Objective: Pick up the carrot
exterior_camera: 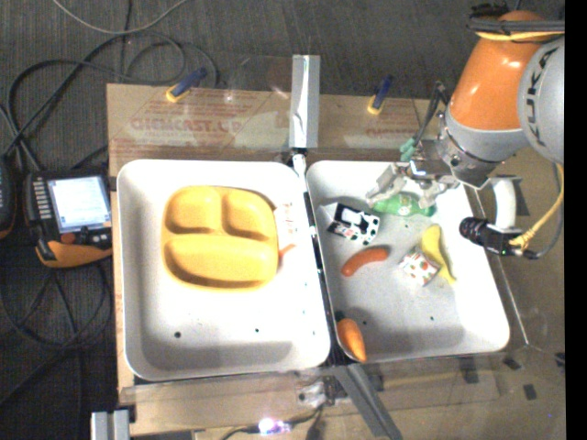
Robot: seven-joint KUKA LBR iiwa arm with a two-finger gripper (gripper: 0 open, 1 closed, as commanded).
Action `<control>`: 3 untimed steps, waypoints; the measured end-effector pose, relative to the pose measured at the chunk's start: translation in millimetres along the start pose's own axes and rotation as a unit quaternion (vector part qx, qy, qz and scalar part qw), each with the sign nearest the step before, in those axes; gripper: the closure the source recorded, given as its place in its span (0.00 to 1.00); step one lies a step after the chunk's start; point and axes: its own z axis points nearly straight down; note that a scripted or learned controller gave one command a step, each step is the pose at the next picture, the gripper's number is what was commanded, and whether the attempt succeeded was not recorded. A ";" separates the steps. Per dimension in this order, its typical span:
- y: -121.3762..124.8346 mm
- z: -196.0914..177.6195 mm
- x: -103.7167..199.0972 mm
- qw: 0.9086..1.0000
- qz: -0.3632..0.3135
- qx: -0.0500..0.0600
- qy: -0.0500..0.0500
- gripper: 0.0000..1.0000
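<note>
Carrot (351, 338) lies at the right bin's (477, 337) near-left corner. Claw (404, 183) hovers over that bin's far edge, well apart from it.

Floor (110, 26): we note dark grey carpet crossed by loose black cables (55, 71).
Bench (220, 122): we record a brown board, clamped at its far edge.
Left margin: we list a small lit screen (78, 202).

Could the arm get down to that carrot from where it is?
Probably yes. The carrot lies alone at the right bin's near-left corner, nothing on it. The gripper hangs at the far side; the bin wall beside the carrot may crowd it.
</note>
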 end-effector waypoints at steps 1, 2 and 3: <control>-46.7 108.1 -42.1 0.998 -0.067 -0.009 -0.004 0.00; -83.8 139.7 -26.9 0.999 0.037 -0.001 0.000 0.00; -84.1 131.8 -26.1 0.999 0.036 0.001 0.001 1.00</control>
